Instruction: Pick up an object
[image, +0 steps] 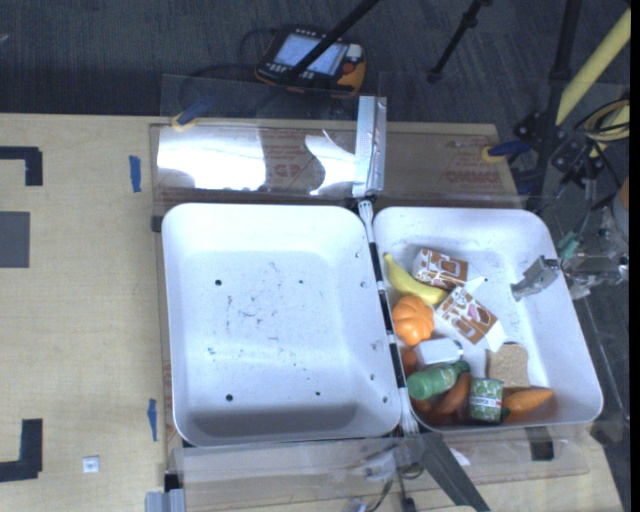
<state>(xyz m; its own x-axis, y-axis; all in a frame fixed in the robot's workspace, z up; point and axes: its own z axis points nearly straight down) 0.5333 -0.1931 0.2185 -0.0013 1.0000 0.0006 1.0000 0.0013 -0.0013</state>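
Note:
The right bin (560, 345) holds a heap of toy food along its left and front sides. A yellow banana (412, 283) lies by the divider, with an orange pumpkin (412, 318) just below it. Two brown-and-white snack packs (441, 268) (468, 315) sit near the middle. Toward the front are a white block (438, 351), a green bottle (436, 380), a green can (486, 398), a bread slice (509, 365) and an orange carrot (526, 401). My gripper (537, 277) hangs over the bin's right side, apart from the heap, with nothing seen in it.
The left bin (270, 320) sits beside the right one, a metal divider (385, 310) between them. A clear panel (260, 160) stands behind the bins. Cables and a tripod crowd the far right by the arm (597, 262).

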